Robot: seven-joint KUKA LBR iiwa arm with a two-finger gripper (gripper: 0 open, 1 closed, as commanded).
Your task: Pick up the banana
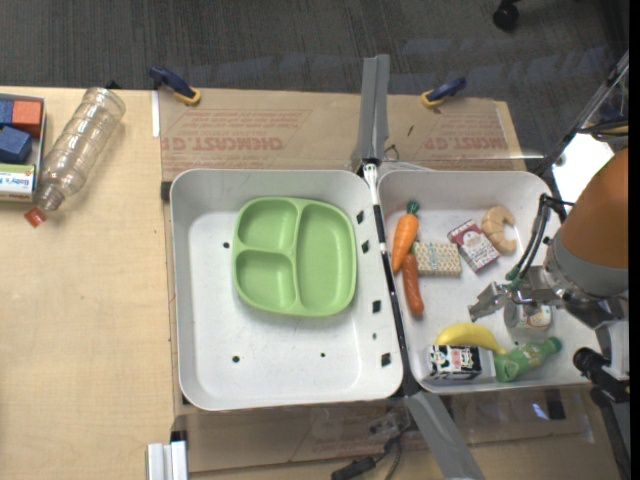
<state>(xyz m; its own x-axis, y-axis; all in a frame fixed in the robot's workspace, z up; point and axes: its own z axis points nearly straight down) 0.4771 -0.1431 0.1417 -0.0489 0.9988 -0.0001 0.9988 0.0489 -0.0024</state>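
Cut off at the right edge: arm. Partly hidden beneath gripper: a pale object, too obscured to identify. Overlapped by small carton: banana lower edge.

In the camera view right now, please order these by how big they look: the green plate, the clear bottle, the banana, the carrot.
1. green plate, clearly the largest.
2. clear bottle lying on the bench.
3. carrot and banana: they look alike in length, and the carton partly hides the banana, so I do not rank them.
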